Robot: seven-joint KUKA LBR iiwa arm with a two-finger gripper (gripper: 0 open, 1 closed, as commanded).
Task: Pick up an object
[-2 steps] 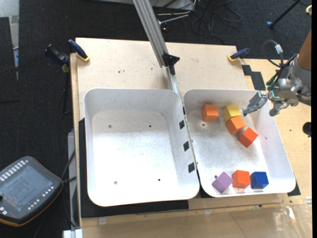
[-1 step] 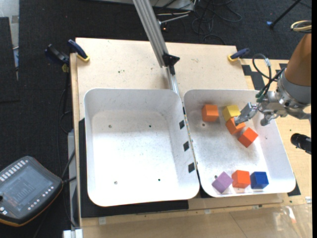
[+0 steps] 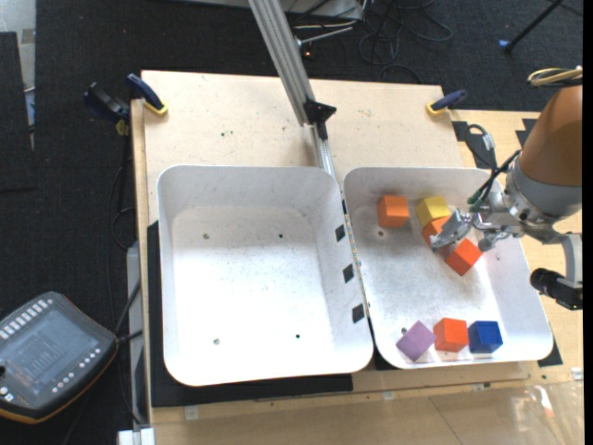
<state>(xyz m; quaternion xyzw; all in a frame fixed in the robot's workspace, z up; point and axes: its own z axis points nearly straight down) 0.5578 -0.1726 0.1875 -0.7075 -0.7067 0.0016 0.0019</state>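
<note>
Grey two-finger hand lowered into right shallow white plastic bin, finger spread not discernible, red-orange cube seen just beside it, yellow cube left.

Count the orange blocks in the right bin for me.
3, maybe more. One orange block lies near the bin's back, one sits just below the tool, and one stands in the front row between the purple block and blue block. The tool may hide another.

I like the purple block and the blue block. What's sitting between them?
An orange block sits between the purple block and the blue block, in a row along the right bin's near edge in the camera view.
</note>
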